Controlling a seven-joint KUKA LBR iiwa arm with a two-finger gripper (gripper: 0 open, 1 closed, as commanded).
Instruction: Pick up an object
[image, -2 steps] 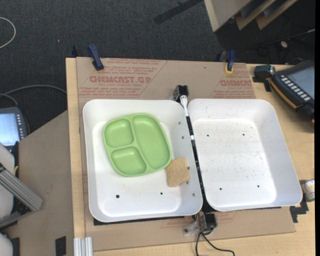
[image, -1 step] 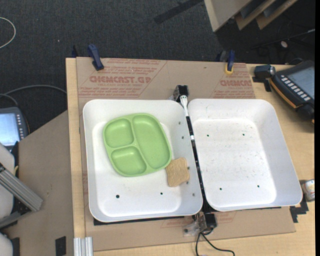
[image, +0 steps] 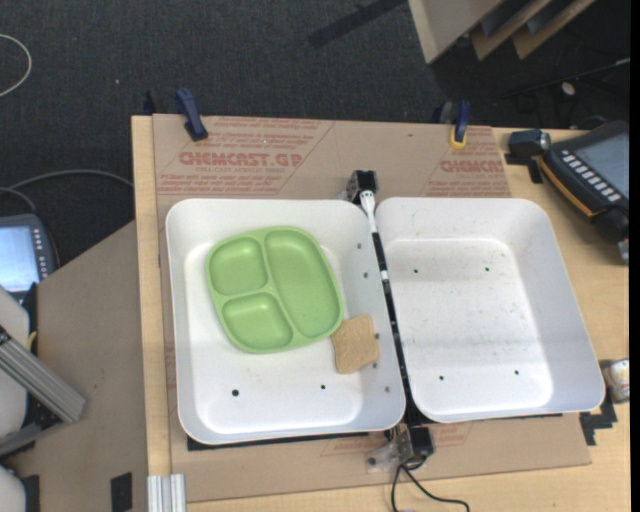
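Item: shallow white plastic bin, left of pair (image: 190, 300), taken as the landmark, seated on a brown cardboard-covered surface (image: 300, 150) printed with red lettering.

Contents: a light green plastic divided plate with three compartments (image: 273, 289), lying flat in the bin's upper-middle area; a small tan, rough-edged flat piece resembling a cracker or sponge (image: 355, 344), just beside the plate's lower right corner and near the bin's right wall. Whether the piece touches the plate cannot be told.

Adjoining: a second shallow white bin (image: 480, 310), touching the landmark bin's right side, its floor lightly speckled with dark marks. A black strip (image: 381, 270) runs along the seam between the two.

Jaws: state cannot be told.

Beyond the landmark bin's far edge: a blue clamp (image: 190, 113) and a yellow-and-blue clamp (image: 460, 124) on the surface's far rim.
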